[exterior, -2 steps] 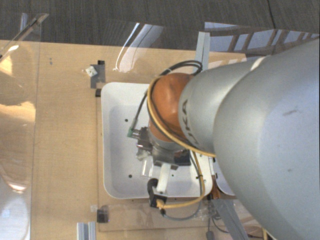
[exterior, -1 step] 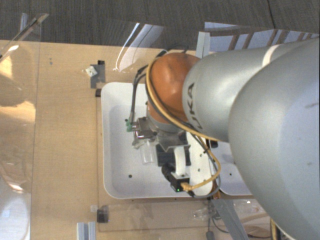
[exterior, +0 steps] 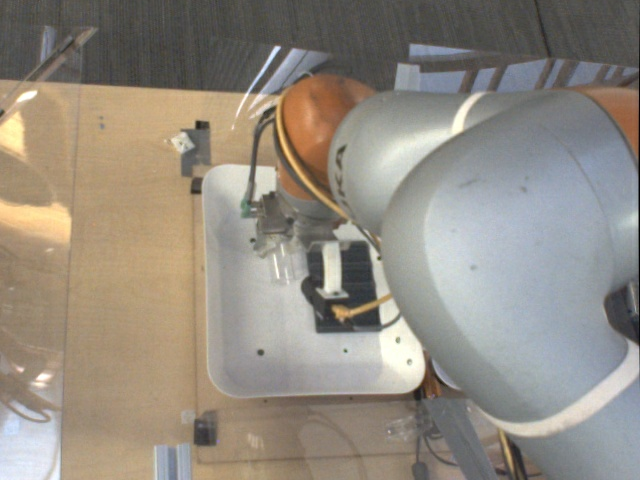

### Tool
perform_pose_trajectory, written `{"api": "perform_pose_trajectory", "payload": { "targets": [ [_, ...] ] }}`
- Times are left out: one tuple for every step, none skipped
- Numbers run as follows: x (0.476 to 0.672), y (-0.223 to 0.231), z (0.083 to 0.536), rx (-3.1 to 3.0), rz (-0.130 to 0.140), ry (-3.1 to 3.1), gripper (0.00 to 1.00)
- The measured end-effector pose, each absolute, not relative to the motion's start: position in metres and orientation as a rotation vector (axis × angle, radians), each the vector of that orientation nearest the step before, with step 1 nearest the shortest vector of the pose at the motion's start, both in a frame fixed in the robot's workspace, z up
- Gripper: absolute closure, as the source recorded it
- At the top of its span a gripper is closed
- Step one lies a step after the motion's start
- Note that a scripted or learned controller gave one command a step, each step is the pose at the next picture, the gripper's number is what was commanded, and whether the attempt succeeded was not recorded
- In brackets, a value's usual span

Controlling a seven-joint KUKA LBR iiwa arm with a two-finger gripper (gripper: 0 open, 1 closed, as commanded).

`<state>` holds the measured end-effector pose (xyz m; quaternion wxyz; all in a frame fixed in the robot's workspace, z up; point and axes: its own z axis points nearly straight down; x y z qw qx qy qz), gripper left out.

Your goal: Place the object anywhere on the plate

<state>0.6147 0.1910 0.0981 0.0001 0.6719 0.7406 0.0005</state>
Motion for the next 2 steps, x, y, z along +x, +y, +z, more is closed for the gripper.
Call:
{"api": "perform_pose_trajectory", "payload": {
  "targets": [
    [0.642,0.205,0.115,1.282,0.009,2.863,1.00],
    [0.658,0.220,0.132,0.493,0.009,3.095,1.00]
  ]
}}
